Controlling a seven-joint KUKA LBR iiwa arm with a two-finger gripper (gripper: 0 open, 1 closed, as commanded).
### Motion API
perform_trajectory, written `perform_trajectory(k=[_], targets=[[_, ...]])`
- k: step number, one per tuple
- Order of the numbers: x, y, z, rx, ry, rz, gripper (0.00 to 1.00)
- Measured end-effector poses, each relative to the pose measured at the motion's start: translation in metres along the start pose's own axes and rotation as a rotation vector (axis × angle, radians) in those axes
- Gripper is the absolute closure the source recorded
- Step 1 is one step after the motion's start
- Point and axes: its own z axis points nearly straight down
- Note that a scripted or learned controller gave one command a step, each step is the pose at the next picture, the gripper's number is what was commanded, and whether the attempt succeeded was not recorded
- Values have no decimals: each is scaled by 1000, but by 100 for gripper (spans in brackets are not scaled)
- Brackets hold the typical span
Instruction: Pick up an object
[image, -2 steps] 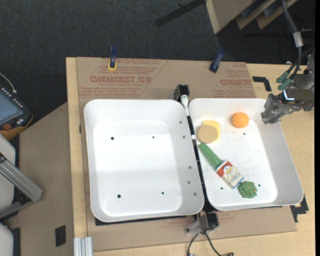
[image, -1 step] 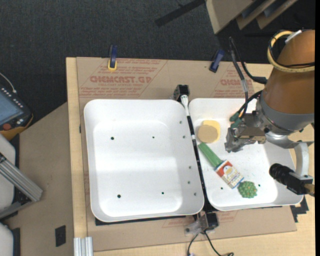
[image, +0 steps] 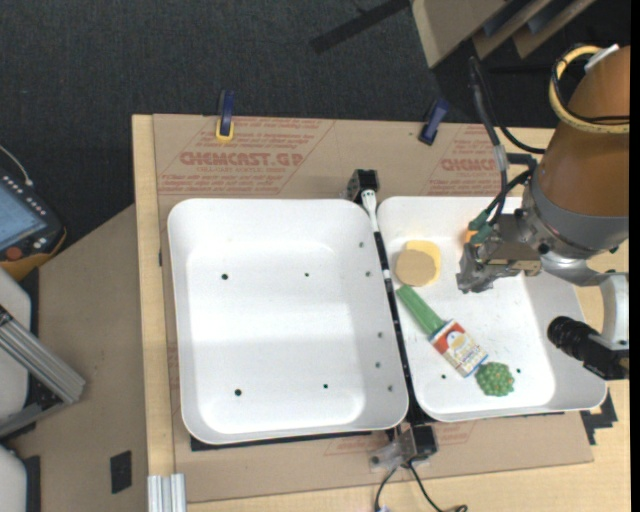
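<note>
In the right bin lie three things. A round pale-yellow disc rests near the bin's left wall. Below it a green-handled item with a white, red and orange label stretches diagonally toward the front. At its lower end sits a small bumpy green ball. My gripper hangs over the right bin, just right of the yellow disc and above the green-handled item, with nothing seen in it.
The left bin is a shallow white tray next to the right one, parted from it by a dark strip. Both sit on a cardboard sheet clamped at the back. The arm's orange band looms at the right.
</note>
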Motion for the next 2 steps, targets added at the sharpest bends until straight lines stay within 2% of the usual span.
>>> perform_trajectory(k=[2], targets=[[0, 1, -20, -3, -1, 1, 100]])
